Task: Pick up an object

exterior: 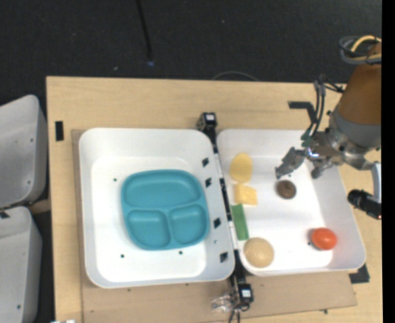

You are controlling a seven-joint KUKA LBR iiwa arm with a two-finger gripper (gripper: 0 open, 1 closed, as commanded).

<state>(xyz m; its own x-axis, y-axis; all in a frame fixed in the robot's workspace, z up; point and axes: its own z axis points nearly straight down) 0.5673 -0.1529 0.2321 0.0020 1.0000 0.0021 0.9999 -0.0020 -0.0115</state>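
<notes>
1. The claw [299,163] hangs over the upper part of the right bin [332,261], carried by the grey arm [360,110] with its orange band, which enters from the right. Two dark fingers splay apart, one reaching down-left, the other to the right; the claw stands open with nothing between them.
2. Just below the left finger [286,167] lies a small brown round object [286,190] on the bin floor. Whether the fingertip touches it cannot be told.
3. To the left of the claw, near the bin's left wall, sits a yellow oval piece [241,167], and just beneath it a yellow block [246,194].
4. Below the block, a green bar [239,221] lies lengthwise along the left wall.
5. At the bin's lower left corner rests a pale tan ball [258,252], close to the lower end of the green bar.
6. An orange-red round object [324,239] sits toward the lower right corner, well apart from the claw.
7. The left bin [99,261] holds a teal divided tray [164,207] lying flat near its centre.
8. Both bins rest side by side on the light wooden bench [136,99].
</notes>
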